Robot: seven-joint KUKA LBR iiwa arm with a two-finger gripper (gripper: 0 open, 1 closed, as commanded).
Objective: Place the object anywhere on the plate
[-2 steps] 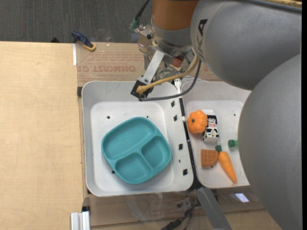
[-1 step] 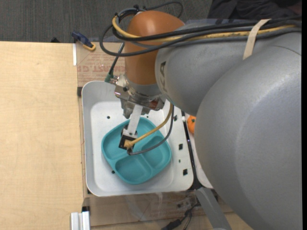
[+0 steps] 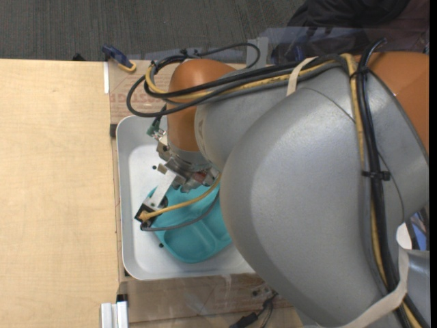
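A teal plate (image 3: 199,239) with divided sections lies in the white bin (image 3: 127,183), toward its near side. My gripper (image 3: 180,175) hangs over the plate's far edge, just below the orange wrist band (image 3: 191,87). The wrist and the arm's grey body (image 3: 307,197) hide whatever sits under the gripper and the plate's right part. I cannot make out any separate object in the bin.
A flat tan wooden panel (image 3: 54,183) fills the left side, right up to the bin's left rim. Dark carpet (image 3: 136,12) lies beyond the bench. A small blue and yellow item (image 3: 117,56) sits past the bin's far left corner.
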